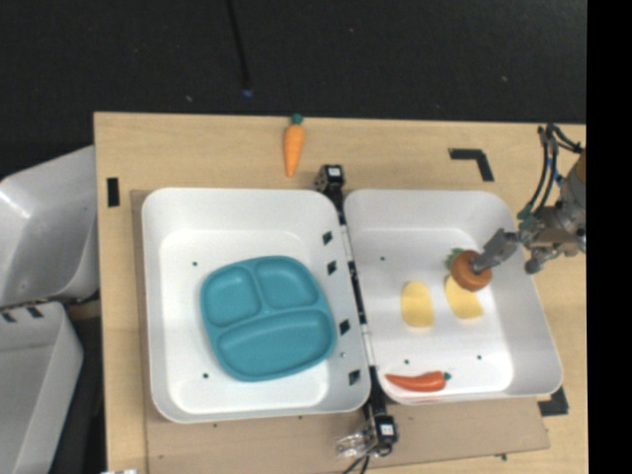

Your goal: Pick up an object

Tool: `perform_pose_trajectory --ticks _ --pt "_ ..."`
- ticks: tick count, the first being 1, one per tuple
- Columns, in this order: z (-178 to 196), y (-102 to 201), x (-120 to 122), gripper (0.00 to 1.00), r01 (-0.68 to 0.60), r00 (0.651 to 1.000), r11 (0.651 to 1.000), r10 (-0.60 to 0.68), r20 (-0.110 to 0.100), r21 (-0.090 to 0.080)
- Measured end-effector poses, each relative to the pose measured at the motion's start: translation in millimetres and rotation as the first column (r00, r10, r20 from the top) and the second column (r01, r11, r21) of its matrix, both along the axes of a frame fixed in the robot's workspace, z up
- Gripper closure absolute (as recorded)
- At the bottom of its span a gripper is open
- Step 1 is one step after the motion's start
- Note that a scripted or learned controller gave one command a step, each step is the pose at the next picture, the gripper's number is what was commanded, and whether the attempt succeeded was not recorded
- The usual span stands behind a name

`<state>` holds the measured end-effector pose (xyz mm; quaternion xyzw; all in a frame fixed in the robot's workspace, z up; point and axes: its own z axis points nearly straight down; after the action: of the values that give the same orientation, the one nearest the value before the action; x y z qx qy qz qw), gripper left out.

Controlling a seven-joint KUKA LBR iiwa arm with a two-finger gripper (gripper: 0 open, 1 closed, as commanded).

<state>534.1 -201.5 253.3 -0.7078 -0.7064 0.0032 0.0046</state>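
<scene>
Wooden tabletop point(118, 363) on a dark floor, two white bins side by side. Left bin point(163, 225) holds a teal divided plate point(265, 316). Right bin point(513, 363) holds the pickable stuff: two pale yellow pieces, one point(418, 305) near centre and one point(465, 301) just right of it, a red chili point(417, 381) against the near wall, and a small brown-orange item with a green bit point(466, 268) just above the right yellow piece. A toy carrot point(293, 146) lies on the tabletop outside the bins, beyond the left bin's far wall.

Arm comes in from the right edge, orange band barely visible. Gripper point(484, 263) is low in the right bin, tip right at the brown-orange item, touching or overlapping it from this angle. Can't tell whether it's spread or closed; the tip reads as one grey blob at this resolution.

Status, my read: approach done, target looks like the brown-orange item. Grasp unconfirmed, since nothing is visibly pinched. Item looks to be sitting on the bin floor, touching the yellow piece's top edge, so no lift yet. Left to do: close on it, raise it clear, verify it comes along.

Risk: item is small and rounded and could squirt sideways into the yellow piece.
</scene>
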Motion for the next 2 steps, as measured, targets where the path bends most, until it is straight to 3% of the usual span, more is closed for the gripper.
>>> perform_pose_trajectory --ticks 1,2 --pt "6.4 0.3 2.4 0.0 -0.003 1.0 1.0 0.003 0.011 -0.003" --pt "-56.8 0.5 4.5 0.0 -0.002 1.0 1.0 0.002 0.006 -0.002"
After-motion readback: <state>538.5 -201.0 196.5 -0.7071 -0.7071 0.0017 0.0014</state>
